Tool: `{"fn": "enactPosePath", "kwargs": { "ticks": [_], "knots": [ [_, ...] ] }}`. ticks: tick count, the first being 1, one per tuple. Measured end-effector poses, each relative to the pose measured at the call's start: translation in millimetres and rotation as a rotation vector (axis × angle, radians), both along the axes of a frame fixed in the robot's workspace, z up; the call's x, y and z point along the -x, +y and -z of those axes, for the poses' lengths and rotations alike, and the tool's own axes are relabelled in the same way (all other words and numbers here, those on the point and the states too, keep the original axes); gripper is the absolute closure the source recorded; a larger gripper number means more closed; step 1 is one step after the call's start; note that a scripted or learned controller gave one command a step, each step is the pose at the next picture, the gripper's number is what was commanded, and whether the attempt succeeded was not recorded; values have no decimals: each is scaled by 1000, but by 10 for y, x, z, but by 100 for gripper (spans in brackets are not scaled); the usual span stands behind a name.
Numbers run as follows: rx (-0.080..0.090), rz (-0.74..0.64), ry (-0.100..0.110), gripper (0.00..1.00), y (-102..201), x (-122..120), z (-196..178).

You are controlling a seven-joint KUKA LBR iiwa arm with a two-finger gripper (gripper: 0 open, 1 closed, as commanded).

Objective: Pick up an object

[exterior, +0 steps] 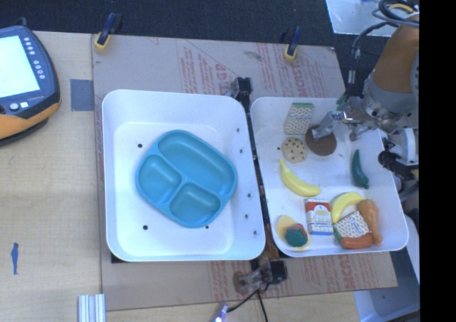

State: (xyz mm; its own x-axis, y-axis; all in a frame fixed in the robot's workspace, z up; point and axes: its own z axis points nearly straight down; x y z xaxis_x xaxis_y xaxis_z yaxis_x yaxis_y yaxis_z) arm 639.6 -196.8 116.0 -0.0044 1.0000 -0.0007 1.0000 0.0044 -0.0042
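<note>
The right bin (271,117) holds several toy foods: a green-and-cream cracker (299,117), a speckled cookie (293,149), a dark brown round piece (322,142), a banana (298,182) and a green pepper (358,169). More lie toward the front: a red carton (318,215), a second banana (345,203), an orange piece (369,222) and a yellow-green fruit (293,231). My gripper (340,122) hangs low over the bin's far right part, just above and right of the brown piece. Nothing can be seen in its grasp.
The left bin (117,110) carries a blue divided plate (187,178). A tablet-like pendant (21,78) rests at the bench's left edge. Clamps (105,32) (291,43) stand along the back edge, and cables run by the arm (395,64) at right.
</note>
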Motion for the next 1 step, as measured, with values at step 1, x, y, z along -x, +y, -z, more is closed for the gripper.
{"fn": "enactPosePath", "kwargs": {
  "ticks": [1],
  "knots": [
    [0, -1, -4, 0, -149, -176, 224]
  ]
}}
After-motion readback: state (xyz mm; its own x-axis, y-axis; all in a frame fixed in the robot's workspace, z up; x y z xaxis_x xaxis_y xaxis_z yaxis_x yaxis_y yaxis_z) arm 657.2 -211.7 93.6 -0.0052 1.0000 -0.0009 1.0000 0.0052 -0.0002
